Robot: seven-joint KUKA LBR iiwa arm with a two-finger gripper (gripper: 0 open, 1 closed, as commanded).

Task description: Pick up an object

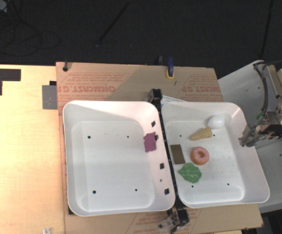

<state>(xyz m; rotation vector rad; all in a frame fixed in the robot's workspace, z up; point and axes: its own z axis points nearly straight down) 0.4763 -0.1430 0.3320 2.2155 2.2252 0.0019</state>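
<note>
The gripper [251,139] sits at the far right edge of the right bin [248,189], low over its rim. Whether it is open or closed cannot be told at this size, and nothing is seen in its hold.

Candidate objects lie to the left of the gripper, all inside the right bin. Nearest is the toy ice cream cone [207,129], a tan cone with a white rounded top, lying on its side just up and left of the gripper. Further left and slightly lower rests the pink doughnut [199,155], flat on the bin floor. Just below the doughnut lies the green leaf-shaped piece [190,172]. A flat brown block [177,154] lies beside the doughnut, close to the divide between bins.

Handling judgement: all items appear small and light. The doughnut looks the most practical target; it is probably stiff or slightly springy, and a grip across its outer edge should hold. The cone tapers and may slip or roll. The brown block is thin and sits flush, so it offers little to grip.

The left bin [77,199], well apart from the gripper, holds one purple piece [150,142] near its right wall.
</note>
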